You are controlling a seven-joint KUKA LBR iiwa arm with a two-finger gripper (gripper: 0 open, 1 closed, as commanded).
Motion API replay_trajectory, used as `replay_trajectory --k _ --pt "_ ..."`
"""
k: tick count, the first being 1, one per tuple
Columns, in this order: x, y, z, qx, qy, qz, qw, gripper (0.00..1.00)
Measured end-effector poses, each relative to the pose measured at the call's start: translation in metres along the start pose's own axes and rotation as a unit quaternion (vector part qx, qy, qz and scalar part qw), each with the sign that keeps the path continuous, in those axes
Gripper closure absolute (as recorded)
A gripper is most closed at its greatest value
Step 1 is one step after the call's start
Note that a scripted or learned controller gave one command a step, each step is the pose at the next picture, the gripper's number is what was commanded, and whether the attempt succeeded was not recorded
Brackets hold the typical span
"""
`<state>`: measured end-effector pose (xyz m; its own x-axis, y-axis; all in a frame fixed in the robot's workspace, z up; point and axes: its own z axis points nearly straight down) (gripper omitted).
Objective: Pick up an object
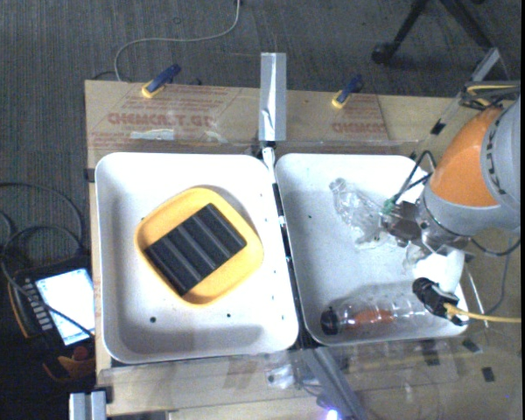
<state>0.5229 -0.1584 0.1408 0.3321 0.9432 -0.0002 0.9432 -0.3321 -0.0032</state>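
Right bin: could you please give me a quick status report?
End effector over right bin, beside clear crumpled plastic. Bottle lying along near wall. Nothing seen gripped.

Dark grey carpeted floor (52,33) surrounds a brown cardboard-covered bench top (201,112). Two blue-and-yellow clamps (160,80) (347,89) grip its far edge. A black wheeled office chair base (429,7) stands top right. Thin pale cable (192,33) loops on the floor; a lit handheld screen pendant (57,300) lies left.
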Motion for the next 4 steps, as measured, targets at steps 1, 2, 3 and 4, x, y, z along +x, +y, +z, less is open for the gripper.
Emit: replay_trajectory --k 1,2,3,4 --pt "0.057 0.058 0.023 0.0 -0.001 -0.063 0.998 0.0" --pt "0.006 0.027 -0.082 -0.002 -0.002 -0.086 0.9963 0.0" --pt "0.056 0.055 0.019 0.0 -0.001 -0.17 0.9854 0.0" --pt "0.086 0.087 0.049 -0.008 -0.003 -0.219 0.9757 0.0"
